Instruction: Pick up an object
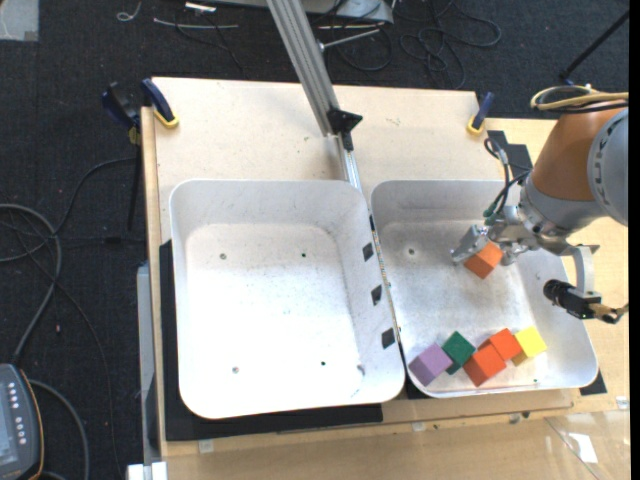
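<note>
Orange and small, a block (484,261) sat gripped between the fingers of the gripper (487,246) over the right bin (420,208). Purple (431,365), green (459,350), orange (487,363) and yellow (529,343) blocks lay clustered near that bin's front edge, well apart from the left bin (200,208).

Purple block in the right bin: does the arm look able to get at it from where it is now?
Probably yes. The purple block lies open from above at the near end of the right bin. But a green block sits against it, and the hand seems to have an orange block at its tip.
</note>
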Controlling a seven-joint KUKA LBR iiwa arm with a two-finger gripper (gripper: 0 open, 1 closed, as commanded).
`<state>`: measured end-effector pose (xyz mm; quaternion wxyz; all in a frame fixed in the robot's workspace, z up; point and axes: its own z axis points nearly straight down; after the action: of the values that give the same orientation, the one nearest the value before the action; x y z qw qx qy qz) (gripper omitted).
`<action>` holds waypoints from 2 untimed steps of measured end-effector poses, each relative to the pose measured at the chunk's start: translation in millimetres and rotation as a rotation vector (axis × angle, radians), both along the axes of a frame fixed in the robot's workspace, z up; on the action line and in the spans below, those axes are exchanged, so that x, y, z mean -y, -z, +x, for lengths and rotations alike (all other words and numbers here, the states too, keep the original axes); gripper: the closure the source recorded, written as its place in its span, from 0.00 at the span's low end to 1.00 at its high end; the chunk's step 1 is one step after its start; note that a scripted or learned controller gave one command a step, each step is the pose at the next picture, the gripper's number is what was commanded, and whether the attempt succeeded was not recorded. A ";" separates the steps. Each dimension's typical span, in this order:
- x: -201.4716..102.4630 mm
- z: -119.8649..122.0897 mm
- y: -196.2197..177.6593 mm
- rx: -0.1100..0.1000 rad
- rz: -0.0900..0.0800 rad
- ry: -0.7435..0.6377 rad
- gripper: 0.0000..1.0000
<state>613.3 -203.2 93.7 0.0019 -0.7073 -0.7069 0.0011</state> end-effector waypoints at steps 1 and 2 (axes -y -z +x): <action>0.8 2.3 -12.0 0.006 -0.002 0.000 1.00; -73.0 55.7 -1.9 0.008 0.000 -0.010 1.00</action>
<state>668.9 -130.2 95.5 -0.0009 -0.7036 -0.7106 -0.0019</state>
